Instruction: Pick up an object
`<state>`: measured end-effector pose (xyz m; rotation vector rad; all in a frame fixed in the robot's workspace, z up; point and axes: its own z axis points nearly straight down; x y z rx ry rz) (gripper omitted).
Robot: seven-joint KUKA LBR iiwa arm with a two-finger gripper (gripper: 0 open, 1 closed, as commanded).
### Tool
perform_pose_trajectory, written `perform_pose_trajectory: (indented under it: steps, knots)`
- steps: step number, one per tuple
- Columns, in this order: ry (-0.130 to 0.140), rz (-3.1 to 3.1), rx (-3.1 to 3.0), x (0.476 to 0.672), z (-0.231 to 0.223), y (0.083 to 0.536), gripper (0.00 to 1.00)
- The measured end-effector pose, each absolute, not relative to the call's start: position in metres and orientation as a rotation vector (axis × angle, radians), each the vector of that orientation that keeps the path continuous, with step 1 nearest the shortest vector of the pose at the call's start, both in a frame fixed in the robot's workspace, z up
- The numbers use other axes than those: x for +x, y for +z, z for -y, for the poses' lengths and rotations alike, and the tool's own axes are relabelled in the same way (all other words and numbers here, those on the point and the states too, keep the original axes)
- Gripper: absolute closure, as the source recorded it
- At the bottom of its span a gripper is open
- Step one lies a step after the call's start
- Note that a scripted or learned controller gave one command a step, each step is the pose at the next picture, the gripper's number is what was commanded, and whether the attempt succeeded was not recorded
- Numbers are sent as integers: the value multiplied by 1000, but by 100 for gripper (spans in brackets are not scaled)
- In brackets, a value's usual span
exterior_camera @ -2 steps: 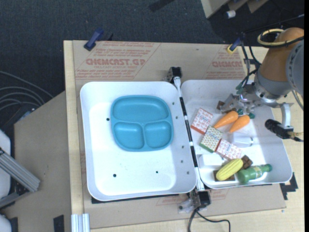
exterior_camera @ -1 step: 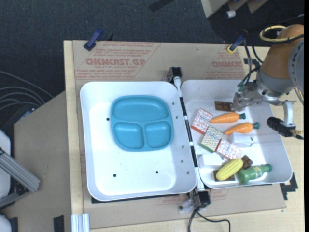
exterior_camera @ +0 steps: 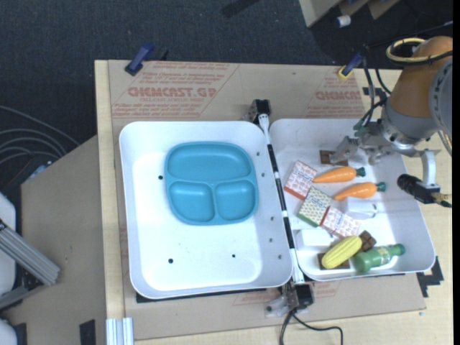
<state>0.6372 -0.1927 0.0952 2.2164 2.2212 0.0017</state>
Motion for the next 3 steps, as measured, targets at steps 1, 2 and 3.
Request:
perform_pose_trajectory:
  steps: [1,2,3]
  knots:
    - [-1,-2224,2222,628,155,85,0]
    - [-1,-2221,2223,600,145,85,0]
    - [0,-2225,2222,606,105,85,0]
